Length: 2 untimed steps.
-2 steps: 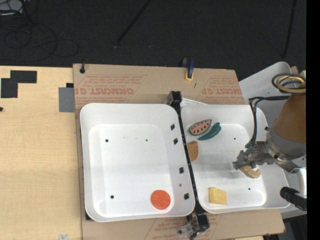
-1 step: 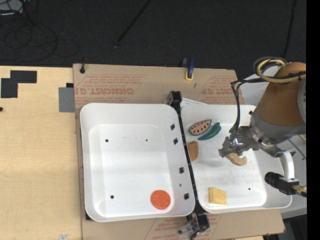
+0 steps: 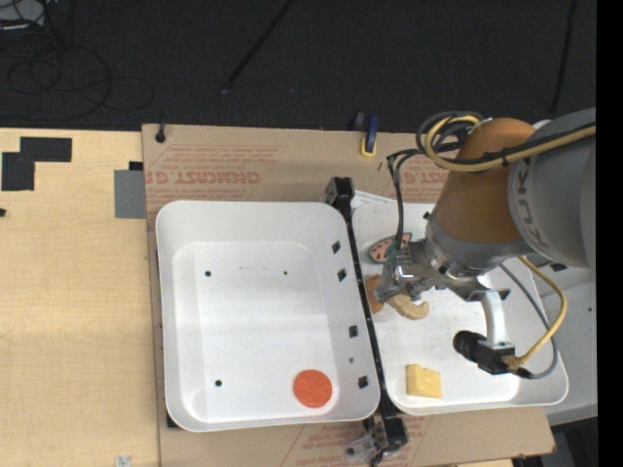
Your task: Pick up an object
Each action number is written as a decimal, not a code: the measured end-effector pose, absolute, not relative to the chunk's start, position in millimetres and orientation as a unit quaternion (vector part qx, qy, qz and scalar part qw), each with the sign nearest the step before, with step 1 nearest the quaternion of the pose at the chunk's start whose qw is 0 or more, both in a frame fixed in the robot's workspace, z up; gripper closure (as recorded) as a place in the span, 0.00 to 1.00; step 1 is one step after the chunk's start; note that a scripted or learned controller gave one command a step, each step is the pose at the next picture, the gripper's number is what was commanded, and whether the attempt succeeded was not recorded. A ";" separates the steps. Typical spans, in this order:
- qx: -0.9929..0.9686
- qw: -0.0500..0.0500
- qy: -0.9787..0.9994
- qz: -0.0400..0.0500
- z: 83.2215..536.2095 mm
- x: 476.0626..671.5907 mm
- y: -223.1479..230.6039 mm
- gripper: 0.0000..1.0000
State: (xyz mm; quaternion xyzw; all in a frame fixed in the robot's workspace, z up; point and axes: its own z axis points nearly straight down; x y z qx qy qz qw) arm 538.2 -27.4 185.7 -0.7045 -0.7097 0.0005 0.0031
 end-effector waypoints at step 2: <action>-0.706 0.002 -0.708 0.001 262.0 539.3 78.4 1.00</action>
